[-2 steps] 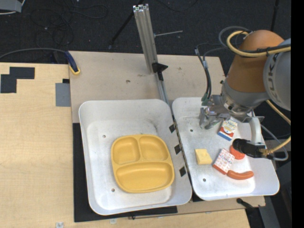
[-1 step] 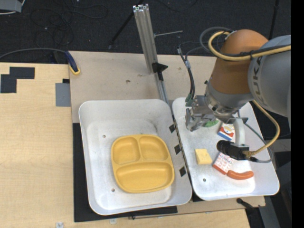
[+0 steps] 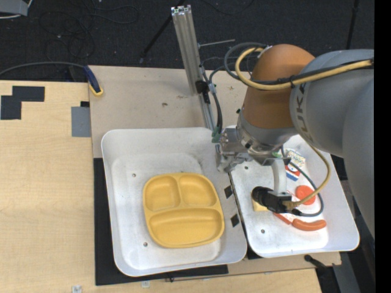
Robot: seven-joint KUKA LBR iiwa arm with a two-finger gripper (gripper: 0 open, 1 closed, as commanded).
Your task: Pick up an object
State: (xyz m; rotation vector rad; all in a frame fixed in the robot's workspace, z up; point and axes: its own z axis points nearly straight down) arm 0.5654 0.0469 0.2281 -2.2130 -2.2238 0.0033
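Wood bench [image 3: 43, 182], yellow divided plastic tray [image 3: 183, 210] in view-left shallow white bin [image 3: 122, 163], gripper [image 3: 234, 154] above bins' shared edge (grip state: cannot tell), orange-red oblong obj. [image 3: 308, 225] in view-right bin [image 3: 339, 237].

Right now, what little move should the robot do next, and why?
Probably slide toward the orange piece in the right bin. The gripper sits over the edge where the bins meet, with no object beneath it.

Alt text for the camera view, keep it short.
The grey arm with its orange band reaches in from the right, its tool over the inner edge of the right bin, beside the divide. That bin holds a few small orange-red items; the left bin holds a yellow divided plate.
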